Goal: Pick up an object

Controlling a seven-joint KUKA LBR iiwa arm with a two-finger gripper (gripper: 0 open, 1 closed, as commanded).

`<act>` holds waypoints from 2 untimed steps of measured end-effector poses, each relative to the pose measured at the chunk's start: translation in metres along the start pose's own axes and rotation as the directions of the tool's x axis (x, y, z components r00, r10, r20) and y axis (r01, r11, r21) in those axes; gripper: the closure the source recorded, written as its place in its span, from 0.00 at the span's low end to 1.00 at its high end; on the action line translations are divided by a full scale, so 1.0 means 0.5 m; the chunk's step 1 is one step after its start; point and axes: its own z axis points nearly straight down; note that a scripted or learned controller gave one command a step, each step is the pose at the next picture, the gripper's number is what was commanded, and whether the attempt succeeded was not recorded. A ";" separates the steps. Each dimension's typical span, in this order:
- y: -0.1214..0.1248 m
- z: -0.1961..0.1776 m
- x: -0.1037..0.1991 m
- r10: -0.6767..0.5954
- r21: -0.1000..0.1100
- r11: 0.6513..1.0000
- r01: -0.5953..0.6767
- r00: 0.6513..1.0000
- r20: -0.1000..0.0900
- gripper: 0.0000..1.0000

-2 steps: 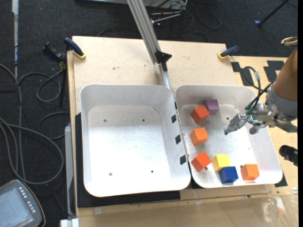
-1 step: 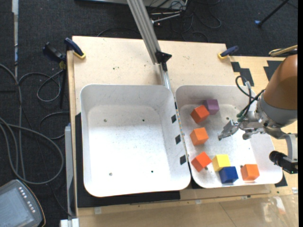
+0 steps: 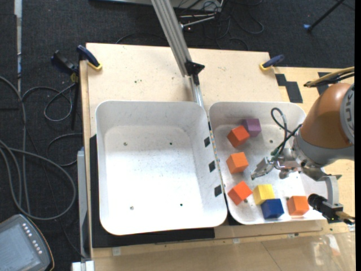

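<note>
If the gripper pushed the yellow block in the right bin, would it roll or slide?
The yellow block looks cube-shaped with flat faces, so it would probably slide, not roll. It touches the blue block, which would likely shift too. It seems rigid and probably light.

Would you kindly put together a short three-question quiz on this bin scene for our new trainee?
1. True or false: the small purple cube lies in the shallow white right bin.
2. How many orange cubes are in that bin?
3. Which touches the small yellow cube: A) the small blue cube, B) the purple cube?

Key: 1 true. 2 four. 3 A.
</note>
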 end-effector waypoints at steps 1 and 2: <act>0.001 0.047 0.000 0.000 -0.007 1.000 0.000 1.000 0.002 0.00; 0.002 0.025 0.000 0.000 -0.010 1.000 0.000 1.000 0.002 1.00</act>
